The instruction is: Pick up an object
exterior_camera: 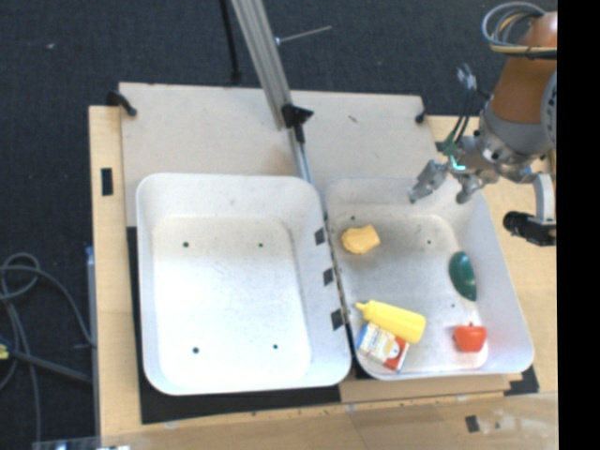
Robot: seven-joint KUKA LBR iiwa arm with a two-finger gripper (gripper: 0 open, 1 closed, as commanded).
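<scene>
Camera view: you look down at a slant on a bench (108, 251) with two white bins side by side.
Arm: your grey arm (518, 92) with its orange band comes in from the right, high over the right bin's far right corner.
Gripper: your gripper (442, 187) sits above that bin's far rim, its two fingers spread apart, nothing between them.
Left bin: the left bin (150, 251) lies just beside the right bin (502, 279), their rims touching along the middle.
Yellow lump: a rounded yellow lump (360, 240) lies near the right bin's left wall, toward the far side.
Green piece: a dark green oval (462, 274) lies near the right wall, well apart from the lump.
Bottle: a yellow bottle (392, 319) lies on its side near the front, touching a small carton (382, 347) at the front rim.
Red piece: a small red object (470, 337) lies at the front right, near the bottle but apart from it.
Post: a metal post (262, 54) slants up from behind the bins.
</scene>
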